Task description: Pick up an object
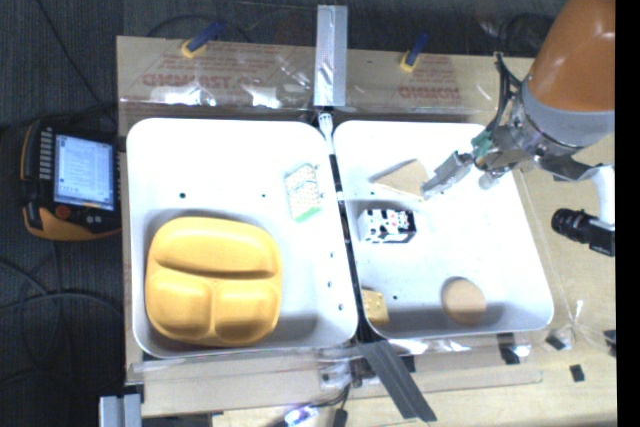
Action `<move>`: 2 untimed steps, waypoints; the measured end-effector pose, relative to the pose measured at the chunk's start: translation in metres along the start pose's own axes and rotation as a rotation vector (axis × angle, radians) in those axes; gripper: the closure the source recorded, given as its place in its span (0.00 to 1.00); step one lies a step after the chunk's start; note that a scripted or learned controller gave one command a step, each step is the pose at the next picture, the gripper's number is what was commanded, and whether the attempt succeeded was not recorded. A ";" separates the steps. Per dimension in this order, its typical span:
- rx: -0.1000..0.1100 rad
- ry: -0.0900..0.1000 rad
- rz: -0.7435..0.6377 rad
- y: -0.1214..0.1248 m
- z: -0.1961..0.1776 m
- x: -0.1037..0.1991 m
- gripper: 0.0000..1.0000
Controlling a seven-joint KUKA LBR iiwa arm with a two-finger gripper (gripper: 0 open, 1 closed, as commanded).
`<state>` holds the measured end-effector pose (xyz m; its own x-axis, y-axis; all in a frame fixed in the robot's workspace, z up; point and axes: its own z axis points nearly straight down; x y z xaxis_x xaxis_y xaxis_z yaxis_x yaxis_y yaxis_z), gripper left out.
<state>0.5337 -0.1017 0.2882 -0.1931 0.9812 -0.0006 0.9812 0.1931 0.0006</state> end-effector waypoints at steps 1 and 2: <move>0.001 0.001 -0.001 0.001 -0.008 0.000 1.00; -0.002 -0.005 -0.273 -0.060 -0.100 -0.057 1.00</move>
<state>0.4852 -0.1688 0.3878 -0.4506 0.8927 -0.0056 0.8927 0.4506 0.0016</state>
